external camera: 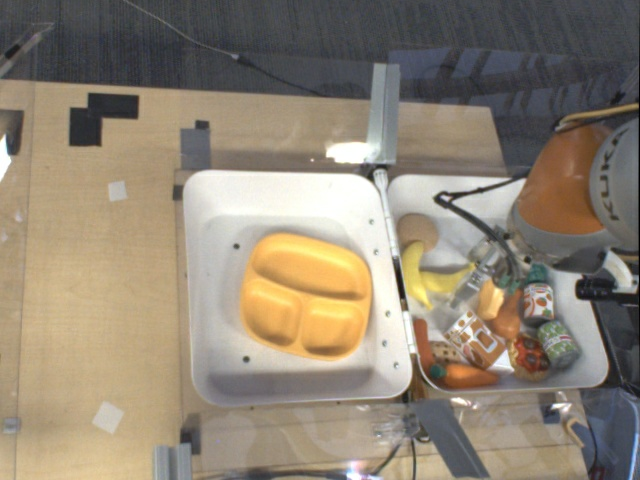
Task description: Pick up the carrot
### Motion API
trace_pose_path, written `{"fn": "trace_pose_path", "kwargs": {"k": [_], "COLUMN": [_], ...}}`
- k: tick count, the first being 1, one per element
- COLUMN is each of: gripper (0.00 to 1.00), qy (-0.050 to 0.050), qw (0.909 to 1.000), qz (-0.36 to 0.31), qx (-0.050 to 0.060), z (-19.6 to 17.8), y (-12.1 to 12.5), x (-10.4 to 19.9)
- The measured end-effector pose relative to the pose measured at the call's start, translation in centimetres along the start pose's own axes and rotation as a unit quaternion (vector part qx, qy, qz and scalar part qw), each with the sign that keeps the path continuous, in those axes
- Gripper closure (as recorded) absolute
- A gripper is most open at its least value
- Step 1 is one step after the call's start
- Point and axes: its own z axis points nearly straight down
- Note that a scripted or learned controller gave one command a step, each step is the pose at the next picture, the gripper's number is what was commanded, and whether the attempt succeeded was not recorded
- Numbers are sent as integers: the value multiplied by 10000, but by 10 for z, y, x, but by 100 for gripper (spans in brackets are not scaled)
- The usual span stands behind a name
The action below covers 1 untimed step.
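Down in the right-hand bin [596, 373] the end effector [487, 265] hangs low among a crowd of play food, and whether it is parted or closed cannot be told, since the metal tip blurs into the clutter under it. The carrot [468, 375] lies flat along the near wall of that bin, below the end effector and slightly left of it, apart from it, with a printed snack packet [474, 337] between the two. Just to the left of the end effector sits a yellow banana [428, 278], and up-left of it a brown potato-like piece [418, 231]; to its lower right stand a small can [538, 302] and a green-labelled jar [558, 341]. Judging by this, the arm [570, 193] is lowered over the pile's middle rather than over the carrot, so the grasp looks not yet lined up. Well to the left, the other bin [200, 298] holds a yellow divided tray [305, 293]. An orange piece just under the end effector is half covered and hard to name, and the arm is cut off at the right.
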Motion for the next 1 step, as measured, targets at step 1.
{"fn": "trace_pose_path", "kwargs": {"k": [1], "gripper": [100], "qy": [-27], "qw": [10000], "qz": [-35], "qx": [-18], "z": [-13], "y": [3], "x": [-2]}}
